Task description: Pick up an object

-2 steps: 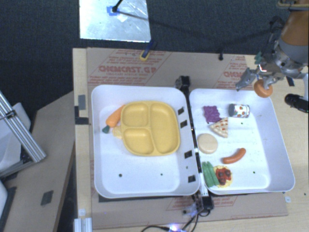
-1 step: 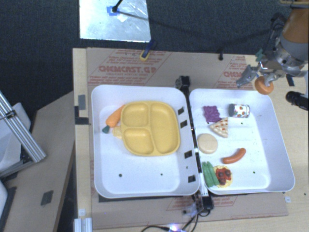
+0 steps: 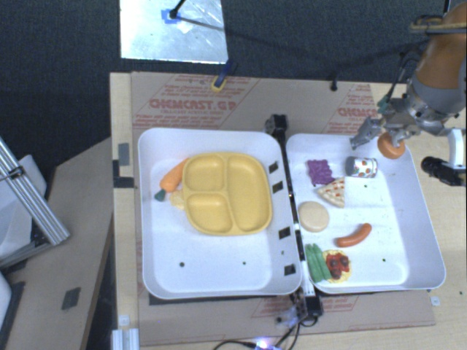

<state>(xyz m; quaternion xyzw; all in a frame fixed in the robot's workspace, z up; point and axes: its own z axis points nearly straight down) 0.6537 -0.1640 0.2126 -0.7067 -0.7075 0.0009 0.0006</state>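
Observation:
My gripper (image 3: 385,137) hangs over the far right corner of the right bin (image 3: 408,217). A small orange fruit (image 3: 392,149) sits directly under it, touching or nearly touching it; I cannot make out whether it is gripped. Just left of the fruit a small silver can (image 3: 361,167) lies on its side. Further into this bin are a purple grape bunch (image 3: 319,171), a pizza slice (image 3: 333,192), a beige round bun (image 3: 314,216), a sausage (image 3: 354,235), green beans (image 3: 315,261) and a yellow disc with red topping (image 3: 337,264).
The left bin (image 3: 157,254) holds a yellow divided plate (image 3: 225,193) with a carrot (image 3: 172,175) at its left side. A black divider (image 3: 290,203) separates the bins. A black fixture (image 3: 441,170) sticks in at the right bin's right rim.

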